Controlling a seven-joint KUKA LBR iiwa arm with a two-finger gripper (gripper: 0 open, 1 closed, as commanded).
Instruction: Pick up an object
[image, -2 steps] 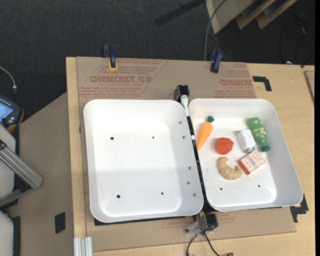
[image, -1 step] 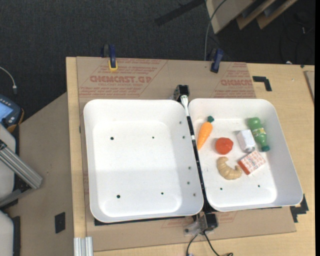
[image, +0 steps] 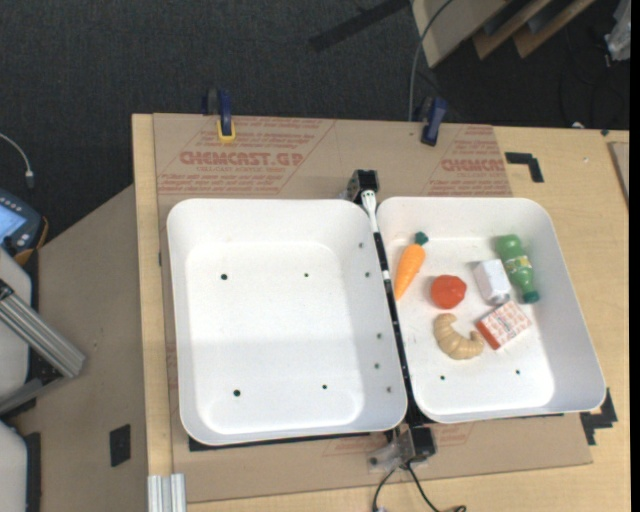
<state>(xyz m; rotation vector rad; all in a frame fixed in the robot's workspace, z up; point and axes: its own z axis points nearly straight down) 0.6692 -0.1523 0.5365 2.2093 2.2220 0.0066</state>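
The objects lie in the right bin (image: 575, 350): a carrot (image: 408, 268) by its left wall, a tomato (image: 449, 291), a croissant (image: 457, 339), a red-white carton (image: 505, 326), a grey box (image: 491, 280) and a green bottle (image: 517, 266), whose label is too small to read. The left bin (image: 200, 330) adjoins it on a brown board (image: 300, 150) clamped at its far edge over dark carpet.

Likely a robotics lab: white bins (image: 190, 330) clamped (blue clamps (image: 222, 112)) onto a papered bench (image: 300, 150), cables (image: 415, 60) trailing.
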